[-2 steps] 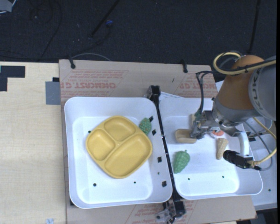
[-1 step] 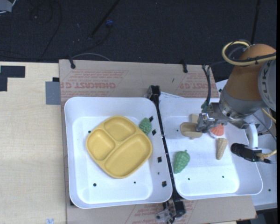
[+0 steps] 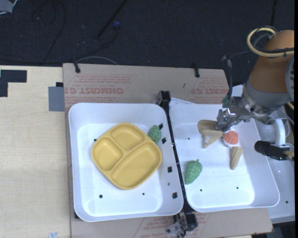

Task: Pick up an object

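My gripper (image 3: pixel 224 123) hangs over the upper middle of the right bin (image 3: pixel 258 192), right above a tan wedge-shaped piece (image 3: pixel 208 129). An orange-red shell-like toy (image 3: pixel 231 138) lies just below and to the right of it, with a waffle ice-cream cone (image 3: pixel 235 157) beneath that. A green bumpy toy (image 3: pixel 192 171) rests near the right bin's left wall. I see nothing clearly held between the fingers.
The left bin (image 3: pixel 82 182) carries a yellow divided plate (image 3: pixel 127 155), and a small green toy (image 3: pixel 154 133) sits by its upper right edge. A black divider (image 3: pixel 170 148) runs between the bins. Cardboard lies under both.
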Motion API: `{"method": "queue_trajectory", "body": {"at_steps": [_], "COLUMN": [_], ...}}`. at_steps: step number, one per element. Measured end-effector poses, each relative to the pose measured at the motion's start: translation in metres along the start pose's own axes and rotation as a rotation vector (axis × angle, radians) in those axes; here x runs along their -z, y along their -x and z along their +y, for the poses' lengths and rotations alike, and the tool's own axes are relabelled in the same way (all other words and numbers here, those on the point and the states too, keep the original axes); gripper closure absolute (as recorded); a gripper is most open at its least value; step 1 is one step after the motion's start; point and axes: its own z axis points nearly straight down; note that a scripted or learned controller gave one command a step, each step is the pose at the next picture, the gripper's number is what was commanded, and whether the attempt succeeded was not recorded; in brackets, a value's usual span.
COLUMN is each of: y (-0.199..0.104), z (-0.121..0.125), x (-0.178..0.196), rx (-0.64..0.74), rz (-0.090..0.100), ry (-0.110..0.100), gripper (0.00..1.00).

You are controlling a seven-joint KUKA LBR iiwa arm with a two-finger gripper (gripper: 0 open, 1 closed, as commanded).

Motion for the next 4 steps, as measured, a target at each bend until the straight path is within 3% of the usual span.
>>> {"method": "queue_trajectory", "body": {"at_steps": [3, 4], "y": [-0.153, -0.208], "z": [-0.063, -0.069], "x": [-0.004, 0.004], "rx": [0.004, 0.005], "rz": [0.003, 0.002], "ry": [-0.007, -0.005], "gripper": [1.0, 1.0]}}
